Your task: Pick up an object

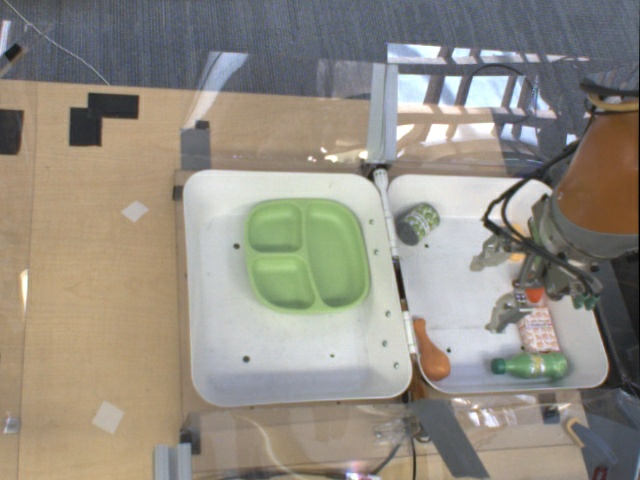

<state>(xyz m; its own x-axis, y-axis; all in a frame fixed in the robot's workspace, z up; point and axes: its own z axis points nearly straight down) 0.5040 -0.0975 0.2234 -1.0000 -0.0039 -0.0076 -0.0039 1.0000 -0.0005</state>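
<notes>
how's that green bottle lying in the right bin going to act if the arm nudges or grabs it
The green bottle lies on its side, so a nudge would probably roll it. Its rounded, glossy-looking body may slip in a pinch. It sits close to the bin's front wall, which might stop it.

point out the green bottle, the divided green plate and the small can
green bottle (530,367), camera view, middle of its body
divided green plate (305,254), camera view, the ridge between compartments
small can (417,222), camera view, its side label
</notes>
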